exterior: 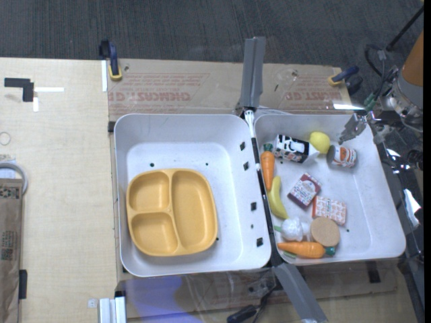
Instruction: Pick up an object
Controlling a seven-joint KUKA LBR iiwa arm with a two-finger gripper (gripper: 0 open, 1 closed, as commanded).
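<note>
Wooden bench [54, 200], two white bins [128, 180], dark floor; fingers [351, 128] state unclear.

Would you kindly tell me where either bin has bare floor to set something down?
Left bin: bare strips above and right of the yellow divided plate. Right bin: bare along the right wall, beyond the can and cracker box. Crowded beside the banana and carrots.
</note>
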